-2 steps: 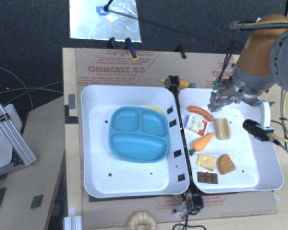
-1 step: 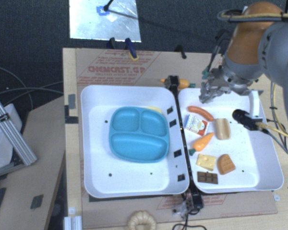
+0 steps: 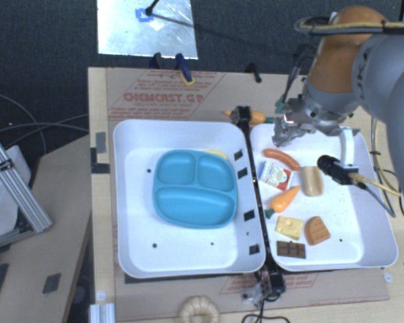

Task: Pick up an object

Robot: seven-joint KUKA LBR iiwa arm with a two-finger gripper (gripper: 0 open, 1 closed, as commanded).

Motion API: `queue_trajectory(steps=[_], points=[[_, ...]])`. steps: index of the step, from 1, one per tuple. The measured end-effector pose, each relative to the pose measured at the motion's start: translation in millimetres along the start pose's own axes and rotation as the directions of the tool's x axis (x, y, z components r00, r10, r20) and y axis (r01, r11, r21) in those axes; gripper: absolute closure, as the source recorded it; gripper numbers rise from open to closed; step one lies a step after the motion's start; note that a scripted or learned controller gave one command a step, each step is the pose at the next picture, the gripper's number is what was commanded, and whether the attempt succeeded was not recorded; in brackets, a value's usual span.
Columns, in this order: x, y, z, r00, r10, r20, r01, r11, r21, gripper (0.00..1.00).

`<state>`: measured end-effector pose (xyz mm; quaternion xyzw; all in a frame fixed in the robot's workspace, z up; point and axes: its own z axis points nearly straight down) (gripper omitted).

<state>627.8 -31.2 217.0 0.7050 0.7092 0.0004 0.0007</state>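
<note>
The right bin (image 3: 370, 237) holds several toy foods: a red sausage (image 3: 281, 158), a small printed packet (image 3: 273, 175), a carrot (image 3: 283, 199), a tan bread roll (image 3: 312, 181), a yellow cheese wedge (image 3: 289, 227), a brown bread slice (image 3: 316, 231) and a chocolate bar (image 3: 290, 249). My gripper (image 3: 283, 134) hangs over the bin's far left corner, just above and behind the sausage. Nothing shows between its tips.
The left bin (image 3: 131, 200) carries a blue divided plate (image 3: 194, 187) with something yellow (image 3: 217, 153) peeking from behind it. An orange object (image 3: 256, 118) lies outside, behind the divider between the bins. A blue clamp (image 3: 184, 68) sits at the cardboard's far edge.
</note>
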Motion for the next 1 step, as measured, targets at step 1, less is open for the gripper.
queue_trajectory(steps=[1], points=[[-11.5, 11.3, -5.2, 1.0, 0.005, 0.0, -0.005, 1.0, -0.002, 1.0]])
